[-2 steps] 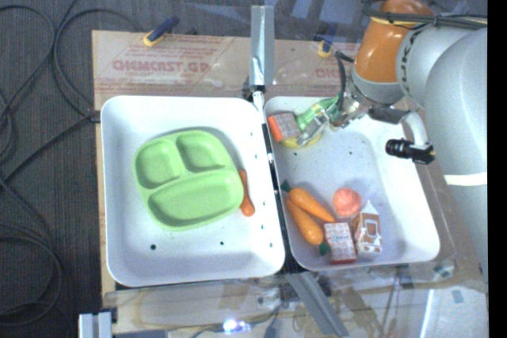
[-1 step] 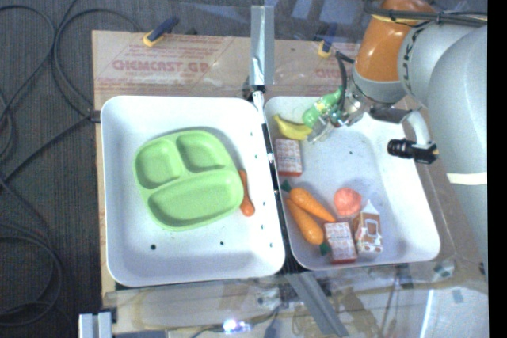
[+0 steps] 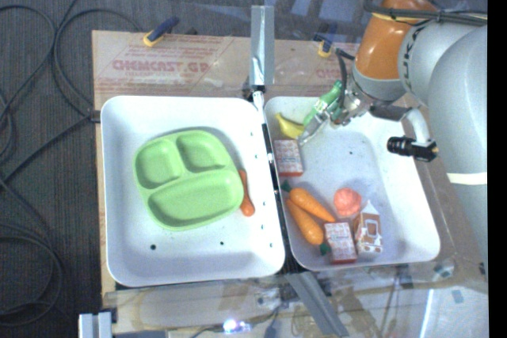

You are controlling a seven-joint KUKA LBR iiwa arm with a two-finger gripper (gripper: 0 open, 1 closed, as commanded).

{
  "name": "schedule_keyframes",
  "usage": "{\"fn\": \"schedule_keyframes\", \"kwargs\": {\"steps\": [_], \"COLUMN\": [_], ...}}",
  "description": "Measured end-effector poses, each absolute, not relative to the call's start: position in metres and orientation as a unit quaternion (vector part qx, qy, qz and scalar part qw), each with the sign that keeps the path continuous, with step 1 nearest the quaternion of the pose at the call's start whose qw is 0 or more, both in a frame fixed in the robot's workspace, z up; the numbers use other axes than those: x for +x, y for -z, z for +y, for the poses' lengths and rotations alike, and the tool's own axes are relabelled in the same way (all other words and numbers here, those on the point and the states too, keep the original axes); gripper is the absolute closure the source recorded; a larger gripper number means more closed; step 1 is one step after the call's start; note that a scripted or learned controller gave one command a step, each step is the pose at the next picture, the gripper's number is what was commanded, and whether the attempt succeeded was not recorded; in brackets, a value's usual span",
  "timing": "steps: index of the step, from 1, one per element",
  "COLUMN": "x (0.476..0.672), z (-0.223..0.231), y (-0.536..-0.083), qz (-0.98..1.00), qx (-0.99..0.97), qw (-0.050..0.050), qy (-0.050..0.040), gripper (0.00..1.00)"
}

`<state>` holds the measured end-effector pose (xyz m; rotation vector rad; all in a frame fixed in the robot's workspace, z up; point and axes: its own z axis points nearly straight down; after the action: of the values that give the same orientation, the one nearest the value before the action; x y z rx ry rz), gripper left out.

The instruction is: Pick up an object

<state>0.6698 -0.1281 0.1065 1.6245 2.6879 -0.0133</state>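
Nearest cam: small cartons (image 3: 354, 237) at right bin's (image 3: 424, 249) front. Banana (image 3: 288, 125) in back-left corner, just left of gripper (image 3: 317, 121), long axis toward it. Finger state: can't tell.

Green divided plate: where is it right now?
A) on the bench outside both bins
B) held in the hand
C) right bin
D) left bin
D: the green divided plate lies flat on the floor of the left bin, with a small carrot against its right edge; the hand is over the right bin, near the banana.
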Motion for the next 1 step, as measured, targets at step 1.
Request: {"fn": "schedule_keyframes", "kwargs": {"steps": [1], "x": [0.6680], "z": [-0.1336], "y": [-0.0916], "qz": [0.871], "qx": [0.491], "qw": [-0.001], "qy": [0.0044], "gripper": [0.00]}}
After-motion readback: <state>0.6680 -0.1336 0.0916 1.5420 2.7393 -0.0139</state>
